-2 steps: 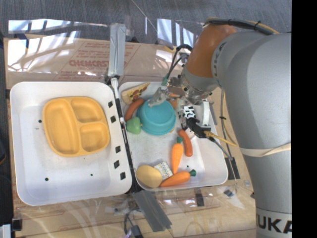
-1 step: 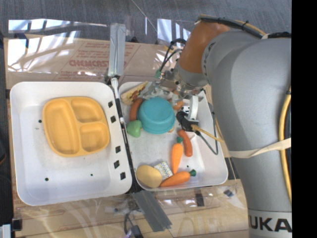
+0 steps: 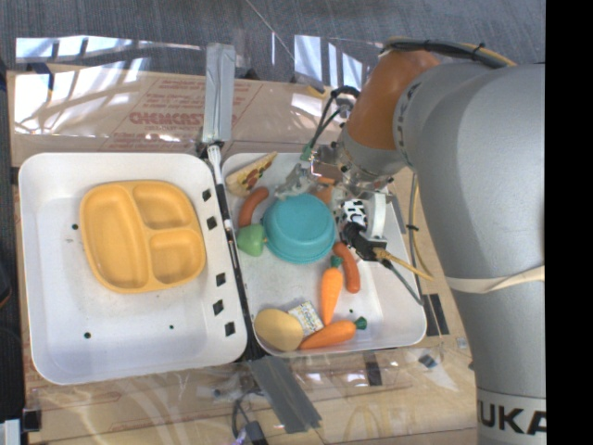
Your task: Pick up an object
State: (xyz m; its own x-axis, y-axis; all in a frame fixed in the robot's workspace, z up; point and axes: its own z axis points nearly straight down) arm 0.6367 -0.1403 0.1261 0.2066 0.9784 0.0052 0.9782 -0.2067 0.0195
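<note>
The right bin holds a teal bowl turned upside down, with a red sausage and a green fruit at its left. A pizza slice lies at the bin's far left corner. Nearer the front are a second sausage, two carrots, a pale yellow potato and a small packet. My gripper hangs low over the far rim of the bowl, partly hidden by the wrist.
The left bin carries a yellow divided tray. A raised divider with black clips separates the bins. My arm's bulk covers the right side of the bench. Brown cardboard lies behind the bins.
</note>
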